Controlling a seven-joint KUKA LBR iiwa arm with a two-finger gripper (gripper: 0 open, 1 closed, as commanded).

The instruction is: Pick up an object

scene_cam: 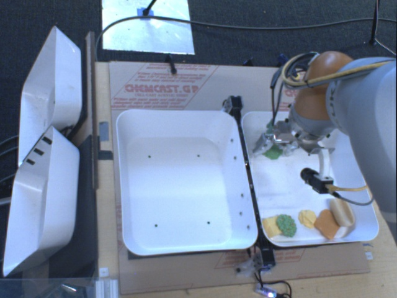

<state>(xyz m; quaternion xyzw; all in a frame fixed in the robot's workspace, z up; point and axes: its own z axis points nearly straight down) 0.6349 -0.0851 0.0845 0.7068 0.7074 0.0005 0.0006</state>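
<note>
My gripper (272, 145) is low in the far left corner of the right bin (273, 185). Its fingers (258, 146) stand apart, open. A small green object (272, 153) lies on the bin floor right between the fingertips; I see no grip on it. Along the bin's near edge lie a yellow piece (270, 227), a green knobbly object (286, 225), a small yellow object (307, 217), an orange wedge (325, 224) and a pale bun-like object (342, 212). The grey arm hides the bin's far right part.
The left bin (127, 166) sits beside the right one, with a black divider rail (247, 166) between them. A black connector and cable (315, 180) hang from the arm over the right bin. Spare white bins (43, 166) are stacked off the bench at left.
</note>
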